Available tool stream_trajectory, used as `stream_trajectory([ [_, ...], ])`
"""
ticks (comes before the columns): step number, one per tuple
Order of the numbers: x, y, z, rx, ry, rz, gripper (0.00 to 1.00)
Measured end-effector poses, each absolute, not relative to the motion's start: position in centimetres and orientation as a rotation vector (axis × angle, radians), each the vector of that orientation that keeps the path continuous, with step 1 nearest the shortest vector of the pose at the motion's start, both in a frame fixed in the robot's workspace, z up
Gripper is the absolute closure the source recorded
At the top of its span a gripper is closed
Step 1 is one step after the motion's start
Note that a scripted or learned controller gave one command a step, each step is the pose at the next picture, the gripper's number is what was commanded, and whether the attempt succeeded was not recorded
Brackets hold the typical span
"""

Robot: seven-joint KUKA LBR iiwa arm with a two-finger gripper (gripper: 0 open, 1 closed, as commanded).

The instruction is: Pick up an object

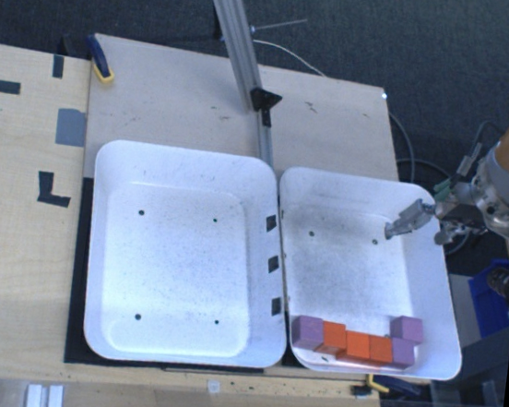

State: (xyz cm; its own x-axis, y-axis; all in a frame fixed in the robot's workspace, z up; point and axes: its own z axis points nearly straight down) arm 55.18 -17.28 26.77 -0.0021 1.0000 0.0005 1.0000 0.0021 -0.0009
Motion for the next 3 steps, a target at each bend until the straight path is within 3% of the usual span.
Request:
stream_trajectory([
  [1,53.6,-13.9,33.9,-2.219,-2.231,-0.007,0.0],
  [2,55.4,-15.1,32.4,-2.222,-2.222,0.004,0.0],
  [3,56.4,-13.5,31.5,-2.219,-2.223,0.004,0.0],
])
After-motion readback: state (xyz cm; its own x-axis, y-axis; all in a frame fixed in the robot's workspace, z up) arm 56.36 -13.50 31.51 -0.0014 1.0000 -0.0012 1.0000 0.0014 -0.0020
